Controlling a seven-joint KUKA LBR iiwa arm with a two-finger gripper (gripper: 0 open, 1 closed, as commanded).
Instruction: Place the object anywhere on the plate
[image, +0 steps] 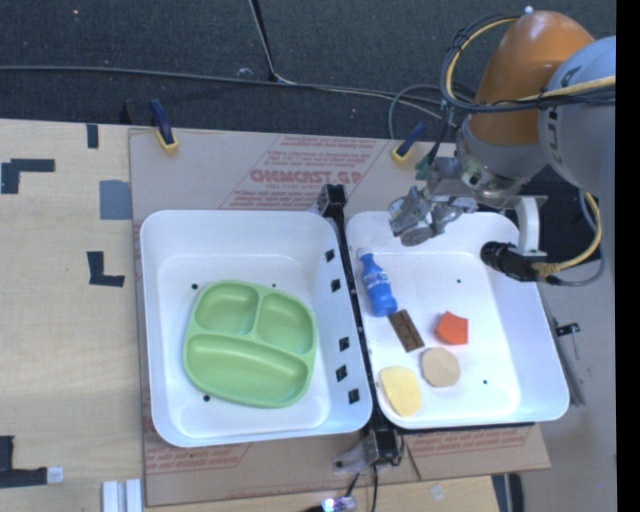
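We take the blue bottle (377, 284) as the likely object, though the task does not say which one; it lies on its side in the right bin (500, 300), close to the wall that this bin shares with the left one, with its long axis running from the upper left, where the cap is, to the lower right. Just below it lies a brown bar (405, 329), nearly in line with it, and further on we see an orange block (452, 328), a tan round piece (440, 367) and a yellow piece (401, 390), all apart from each other. The hand (415, 222) hovers over the far corner of the same bin, above and a little to the right of the bottle, and nothing is between its fingers; whether they stand apart or together we cannot tell from this view. The green plate (250, 343), with three compartments, rests in the left bin (165, 300) on the counter (60, 330), well apart from the hand. We judge that the hand must come down and toward the near left to reach the bottle, and close across its narrow side.
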